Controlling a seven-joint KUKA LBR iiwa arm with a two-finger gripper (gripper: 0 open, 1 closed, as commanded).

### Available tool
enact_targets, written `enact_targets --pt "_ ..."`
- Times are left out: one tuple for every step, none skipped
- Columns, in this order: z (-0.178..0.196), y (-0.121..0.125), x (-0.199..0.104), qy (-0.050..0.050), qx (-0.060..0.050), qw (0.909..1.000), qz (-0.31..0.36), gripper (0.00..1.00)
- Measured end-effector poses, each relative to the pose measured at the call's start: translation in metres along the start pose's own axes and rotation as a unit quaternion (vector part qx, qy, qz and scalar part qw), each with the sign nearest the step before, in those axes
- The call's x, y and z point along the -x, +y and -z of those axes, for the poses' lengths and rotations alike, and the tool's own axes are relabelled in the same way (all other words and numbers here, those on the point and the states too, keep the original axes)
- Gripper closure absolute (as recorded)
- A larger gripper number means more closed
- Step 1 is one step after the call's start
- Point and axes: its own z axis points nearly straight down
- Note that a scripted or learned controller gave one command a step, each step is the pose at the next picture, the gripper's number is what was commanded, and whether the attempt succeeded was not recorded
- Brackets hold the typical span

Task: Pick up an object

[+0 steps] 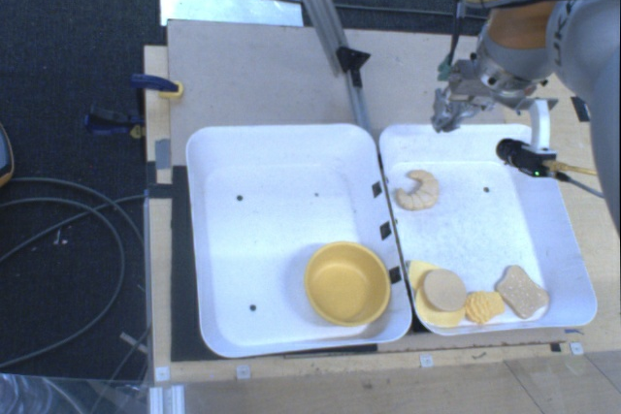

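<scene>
My gripper (445, 122) hangs over the far left corner of the right bin (563, 238), fingers pointing down, with nothing seen between them. A tan croissant (418, 190) lies in that bin a little nearer and left of the gripper, apart from it. Along the bin's near edge sit a yellow wedge (419, 276), a round tan disc (444, 289), a ridged orange-yellow piece (484, 306) and a beige bread slice (522, 292). A yellow bowl (346, 282) stands in the left bin (233, 208) near its front right corner.
A slanted metal pole (320, 5) with a black clamp crosses the bench behind the bins. A blue and yellow clamp (136, 107) grips the bench's left edge. Cables lie on the floor at left.
</scene>
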Motion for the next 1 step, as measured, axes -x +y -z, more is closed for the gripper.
enact_targets --pt "0.0042 0.0035 -0.0438 0.0 0.0 1.0 0.0 1.0"
